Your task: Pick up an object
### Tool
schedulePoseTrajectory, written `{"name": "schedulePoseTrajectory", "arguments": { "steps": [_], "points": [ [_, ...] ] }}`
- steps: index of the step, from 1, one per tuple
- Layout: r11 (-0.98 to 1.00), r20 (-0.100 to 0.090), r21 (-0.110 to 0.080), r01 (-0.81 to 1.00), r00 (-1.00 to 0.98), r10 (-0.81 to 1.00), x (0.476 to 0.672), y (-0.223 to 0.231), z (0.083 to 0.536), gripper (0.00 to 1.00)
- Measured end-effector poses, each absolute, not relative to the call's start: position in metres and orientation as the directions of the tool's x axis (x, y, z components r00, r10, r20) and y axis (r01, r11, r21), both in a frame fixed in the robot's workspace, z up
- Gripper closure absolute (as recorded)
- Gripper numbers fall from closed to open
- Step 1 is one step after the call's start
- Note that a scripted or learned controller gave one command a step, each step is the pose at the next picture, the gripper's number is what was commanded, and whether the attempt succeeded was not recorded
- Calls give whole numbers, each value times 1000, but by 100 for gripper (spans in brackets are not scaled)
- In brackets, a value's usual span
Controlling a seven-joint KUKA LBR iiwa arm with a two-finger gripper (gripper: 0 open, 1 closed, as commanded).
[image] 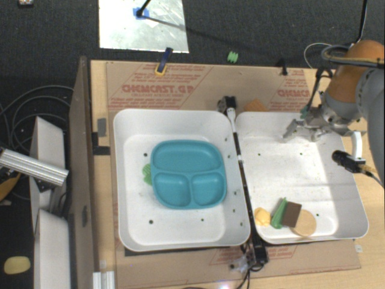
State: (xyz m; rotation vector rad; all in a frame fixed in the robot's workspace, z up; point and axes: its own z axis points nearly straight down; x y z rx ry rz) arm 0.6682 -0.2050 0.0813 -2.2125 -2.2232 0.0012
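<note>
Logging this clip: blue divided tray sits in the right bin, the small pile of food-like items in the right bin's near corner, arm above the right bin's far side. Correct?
One error. The camera view shows the blue divided tray in the left bin, not the right. The small pile does lie in the right bin's near corner, and the gripper is above that bin's far side.

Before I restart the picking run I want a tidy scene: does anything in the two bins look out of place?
Mostly tidy. One oddity: in the left bin a green item is wedged under the left edge of the teal tray, mostly hidden. In the right bin, the small objects are piled against the near wall.
</note>
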Motion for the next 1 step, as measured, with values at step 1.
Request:
{"name": "schedulePoseTrajectory", "arguments": {
  "steps": [1],
  "points": [
    [7, -2, 5, 1000, -7, 1000, 670, -206, 96, 100]
  ]
}}
